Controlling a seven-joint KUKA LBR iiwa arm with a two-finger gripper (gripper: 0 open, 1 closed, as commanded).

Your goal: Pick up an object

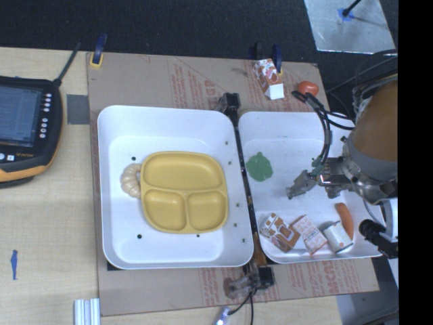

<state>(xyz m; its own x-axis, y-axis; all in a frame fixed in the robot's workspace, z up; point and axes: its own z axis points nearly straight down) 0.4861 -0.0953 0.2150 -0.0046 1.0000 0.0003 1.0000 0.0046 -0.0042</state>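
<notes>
Right bin (284,131) taken as the landmark. Several small candidates are seen inside it: a flat green piece (259,166) near its left wall, rounded and dull; along its near edge, two red-and-white printed packets (279,231) (308,234) lying side by side, a small white cylinder (335,237) just right of them, and an orange carrot-shaped item (345,219) touching or just beside the cylinder. The gripper (298,186) is positioned over the bin's middle, right of the green piece and above the packets; nothing is seen between its fingers, and whether they are spread or closed cannot be told from this angle. The grey arm with the orange band (379,124) is entering over the bin's right rim. Immediately left of the bin, a second white bin (108,181) is seen holding a yellow three-compartment tray (183,191), with a beige lump (130,179) touching the tray's left side. Both bins are set on a brown cardboard sheet (169,80) on a light wood bench (40,235). Behind the bin, on the cardboard, a small red-and-white carton (269,78) and a red-orange object (308,87) are lying. Far left of it, a teach pendant (27,131) is resting on the bench. Dark floor (189,12) is seen beyond.
</notes>
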